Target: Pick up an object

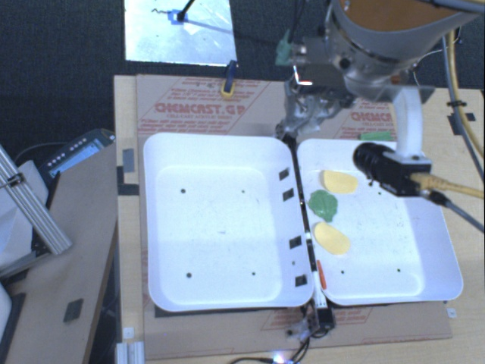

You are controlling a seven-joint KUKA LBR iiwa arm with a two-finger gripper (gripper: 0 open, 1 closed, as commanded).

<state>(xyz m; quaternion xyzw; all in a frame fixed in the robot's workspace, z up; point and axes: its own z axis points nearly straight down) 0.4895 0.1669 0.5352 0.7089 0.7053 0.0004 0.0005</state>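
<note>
White bins (220, 146), three small objects (324, 203)

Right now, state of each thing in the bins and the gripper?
Upper yellow piece: lying flat in right bin, not held.
Green piece: flat in right bin, between the two yellow ones, not held.
Lower yellow piece: flat in right bin, not held.
Gripper: above the bins' far edge, holding nothing visible.

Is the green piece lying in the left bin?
No, the green piece lies in the right bin, between two yellow pieces.
</note>
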